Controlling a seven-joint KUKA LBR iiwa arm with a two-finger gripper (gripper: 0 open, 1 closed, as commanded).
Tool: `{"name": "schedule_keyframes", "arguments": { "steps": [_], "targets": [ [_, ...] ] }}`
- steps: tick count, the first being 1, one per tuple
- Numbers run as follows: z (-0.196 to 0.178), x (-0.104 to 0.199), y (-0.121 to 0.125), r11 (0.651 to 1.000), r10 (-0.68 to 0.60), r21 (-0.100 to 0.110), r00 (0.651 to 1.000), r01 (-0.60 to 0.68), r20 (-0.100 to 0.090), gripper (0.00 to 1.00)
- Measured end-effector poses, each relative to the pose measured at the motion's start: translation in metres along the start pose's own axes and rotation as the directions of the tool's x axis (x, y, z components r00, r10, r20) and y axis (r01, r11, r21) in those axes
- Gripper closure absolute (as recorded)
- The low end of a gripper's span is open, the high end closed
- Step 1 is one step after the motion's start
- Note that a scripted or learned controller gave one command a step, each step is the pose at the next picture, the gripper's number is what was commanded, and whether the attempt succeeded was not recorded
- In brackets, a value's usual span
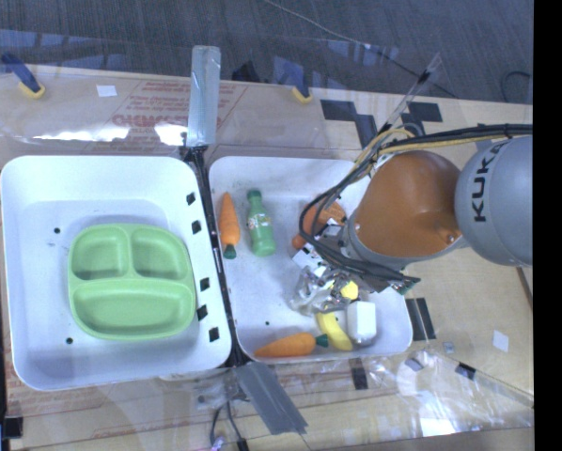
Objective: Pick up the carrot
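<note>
Two carrots lie in the right bin (pixel 262 294). One carrot (pixel 227 222) lies lengthwise along the bin's left wall, its green end toward the front. The other carrot (pixel 286 347) lies across the front edge, its green end to the right. My gripper (pixel 312 290) hangs low over the bin's middle right, under the orange wrist band (pixel 408 205). It sits above and to the right of the front carrot and well right of the other. No carrot shows in it.
A green bottle (pixel 259 224) lies beside the left carrot. A yellow banana (pixel 333 328) and a white block (pixel 362 319) lie right under the gripper. A small orange item (pixel 329 215) peeks from behind the cables. The left bin (pixel 27 205) holds a green divided plate (pixel 131 282).
</note>
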State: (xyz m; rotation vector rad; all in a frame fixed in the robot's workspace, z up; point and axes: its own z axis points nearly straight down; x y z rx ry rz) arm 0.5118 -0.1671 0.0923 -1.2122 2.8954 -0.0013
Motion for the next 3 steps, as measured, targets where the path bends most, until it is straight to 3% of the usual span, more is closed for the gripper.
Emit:
{"name": "schedule_keyframes", "arguments": {
  "steps": [1,2,3],
  "targets": [
    [0.001,0.041,-0.006,0.972,-0.233,-0.004,0.972,0.233,-0.001,1.0],
    [0.001,0.004,0.041,0.928,-0.372,-0.005,0.928,0.372,0.001,1.0],
    [0.0,0.03,-0.032,0.923,-0.385,-0.001,0.923,0.385,0.0,1.0]
  ]
}}
